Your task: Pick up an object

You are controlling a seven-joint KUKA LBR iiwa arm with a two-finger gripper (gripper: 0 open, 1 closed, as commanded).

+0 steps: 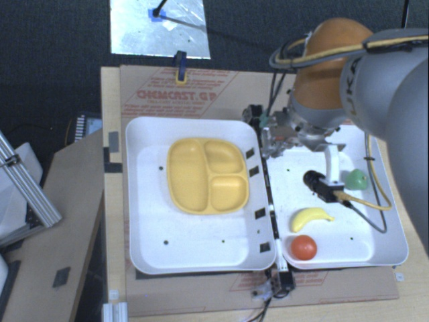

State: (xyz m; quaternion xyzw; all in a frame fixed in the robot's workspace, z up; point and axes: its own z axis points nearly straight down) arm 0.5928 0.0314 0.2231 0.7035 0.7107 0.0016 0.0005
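The right bin (pixel 385 243) holds three things. A yellow banana (pixel 310 217) lies near its front left, a red round fruit (pixel 304 247) sits just in front of the banana, and a green round fruit (pixel 356 178) rests toward the right side. My gripper (pixel 268 143) hangs over the far left corner of that bin, close to the wall shared with the left bin. It is well behind the banana and left of the green fruit. I see nothing held in it.
A yellow divided plate (pixel 206 176) lies in the middle of the left bin (pixel 144 247). The arm's grey and orange body (pixel 348 59) covers the far part of the right bin. Cardboard lies under both bins.
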